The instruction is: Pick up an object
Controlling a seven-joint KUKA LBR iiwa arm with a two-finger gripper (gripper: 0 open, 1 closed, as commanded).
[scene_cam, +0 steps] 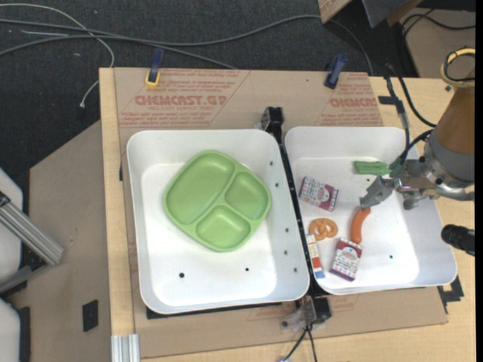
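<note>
The claw hangs over the right shallow white plastic bin, just above the upper end of an orange carrot-shaped toy; whether it is open or closed cannot be told at this resolution, and nothing is visibly gripped. Candidate objects all lie in the right bin: the carrot toy near the middle, a small pretzel-shaped brown piece to its left, a pink-and-white printed packet above that, a red-and-white printed carton toward the near wall, a narrow white-and-orange tube along the divider side, and a flat green block near the far wall. The carrot toy looks the nearest target. For a clean grasp, judged from this layout, the claw should descend across the carrot's narrow width rather than along its length, staying clear of the carton that sits just beside its lower end. The left white bin holds a light green three-compartment plastic tray, well apart from the arm. Both bins rest on a brown printed cardboard sheet clipped by a yellow-and-blue clamp and a blue clamp on the pale wooden table. Dark carpeted floor with loose grey cables surrounds the setup.
</note>
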